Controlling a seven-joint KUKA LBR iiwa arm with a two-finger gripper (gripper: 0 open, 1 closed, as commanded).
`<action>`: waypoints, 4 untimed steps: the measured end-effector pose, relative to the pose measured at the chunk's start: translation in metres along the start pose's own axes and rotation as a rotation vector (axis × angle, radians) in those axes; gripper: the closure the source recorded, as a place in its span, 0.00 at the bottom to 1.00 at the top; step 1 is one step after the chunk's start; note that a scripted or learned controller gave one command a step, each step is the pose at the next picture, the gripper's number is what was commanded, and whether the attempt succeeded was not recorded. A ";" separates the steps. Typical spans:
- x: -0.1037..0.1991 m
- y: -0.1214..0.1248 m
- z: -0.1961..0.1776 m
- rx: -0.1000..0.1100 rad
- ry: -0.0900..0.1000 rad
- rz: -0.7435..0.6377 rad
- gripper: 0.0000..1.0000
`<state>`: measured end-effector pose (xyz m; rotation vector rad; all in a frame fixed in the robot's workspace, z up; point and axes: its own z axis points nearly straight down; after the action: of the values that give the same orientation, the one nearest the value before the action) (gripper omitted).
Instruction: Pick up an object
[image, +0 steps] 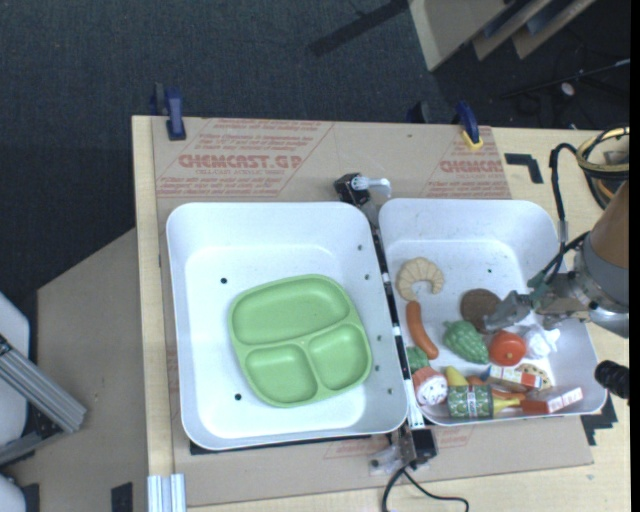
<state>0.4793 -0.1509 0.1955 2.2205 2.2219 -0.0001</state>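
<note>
Cannot tell the opening of the jaws, too small and dark against the clutter; see nothing plainly held between them; low in the right bin (470, 207), reaching in from the right on the grey arm (610, 262), tip just beside the brown round piece (481, 305), perhaps touching it; likely the nearest candidate for the pick; probably a light, hollow plastic toy, stiff and smooth, apt to roll or squirt out under an off-centre squeeze; best taken across its widest part, straight down, with room kept on both flanks; just below it, a lumpy green vegetable (465, 341) and a red tomato (507, 348), close enough to be nudged; further left, a pale croissant (420, 276) lying apart from the rest, easier to reach cleanly, and an orange sausage shape (421, 329) along the bin's left wall, narrow and easy to span crosswise; at the near edge, a tight heap with a green can (467, 402) among small packets, poor for a clean grip; beyond, in the left bin (200, 300), a green divided plate (300, 340), wide and flat, awkward to seize; all on the brown surface (250, 160).
</note>
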 end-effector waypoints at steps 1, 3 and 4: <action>0.037 0.051 0.114 -0.005 -0.004 -0.003 0.00; 0.033 0.052 0.097 -0.013 -0.008 0.001 0.00; 0.017 0.031 0.111 0.002 0.001 0.002 0.00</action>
<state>0.5105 -0.1339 0.0843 2.2247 2.2209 -0.0019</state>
